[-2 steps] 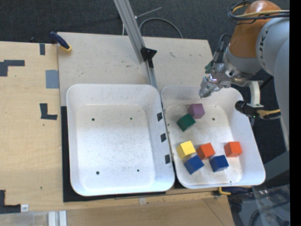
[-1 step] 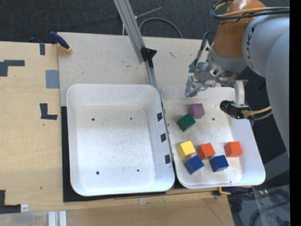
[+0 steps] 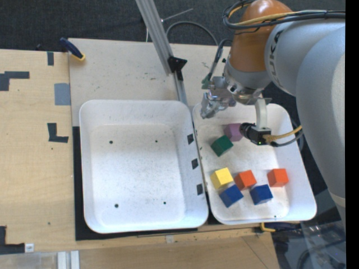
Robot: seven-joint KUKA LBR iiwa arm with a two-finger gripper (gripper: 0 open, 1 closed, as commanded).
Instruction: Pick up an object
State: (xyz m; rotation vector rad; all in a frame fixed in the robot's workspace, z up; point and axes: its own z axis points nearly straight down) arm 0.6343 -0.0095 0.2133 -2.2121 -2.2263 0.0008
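Arm: the grey arm reaches in from the right, orange band above the wrist, bent down over the far end of the right bin.
Near row, right bin: two blue cubes, side by side, close to the near rim.
Next row back: one yellow cube touching the left blue one; two orange cubes, apart from each other.
Further back: one green cube; behind it one purple cube, partly hidden by the arm's black fitting.
Count: seven cubes, all lying on the bin floor.
Left bin: white, speckled, beside the right bin.
Gripper: at the far left corner of the right bin, above the green cube; nothing seen between its tips; whether spread or closed, I cannot tell.
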